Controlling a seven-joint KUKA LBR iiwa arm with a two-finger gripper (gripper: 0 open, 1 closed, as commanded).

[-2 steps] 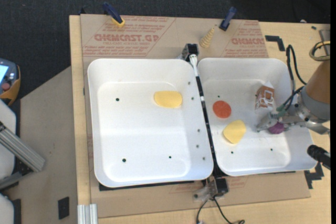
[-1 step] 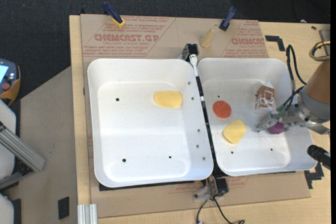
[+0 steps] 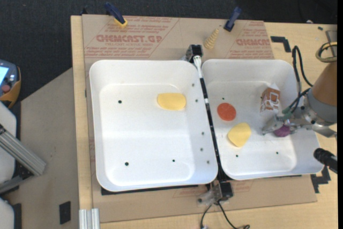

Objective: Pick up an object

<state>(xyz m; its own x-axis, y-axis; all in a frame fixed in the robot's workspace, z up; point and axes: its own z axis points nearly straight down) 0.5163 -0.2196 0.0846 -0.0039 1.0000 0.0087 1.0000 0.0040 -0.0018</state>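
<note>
I have the arm reaching in from three o'clock, with the end effector (image 3: 274, 127) low in the right bin (image 3: 257, 168), over toward that bin's three o'clock wall. Just at its tip sits a small purple object (image 3: 280, 131), touching or nearly touching the metal parts. Whether that piece is actually between the closing surfaces I cannot tell from here, nor how far open the end effector stands; the parts are too small and cluttered at this angle.

If the purple piece is the target, it lies right under the tip, so the coming move turns on a short drop rather than any travel. It looks roughly round, with no long axis I can read.

The other candidates in the same bin: a white and orange packet (image 3: 270, 99) just to twelve o'clock of the tip, tilted against the wall; a yellow wedge (image 3: 239, 134) off toward nine o'clock; and a red disc (image 3: 226, 111) toward ten o'clock, close to the divider between the bins.

The left bin (image 3: 107, 115) holds one yellow oval (image 3: 171, 101), well apart across the worktop (image 3: 134, 35), the farthest reach of all.
</note>
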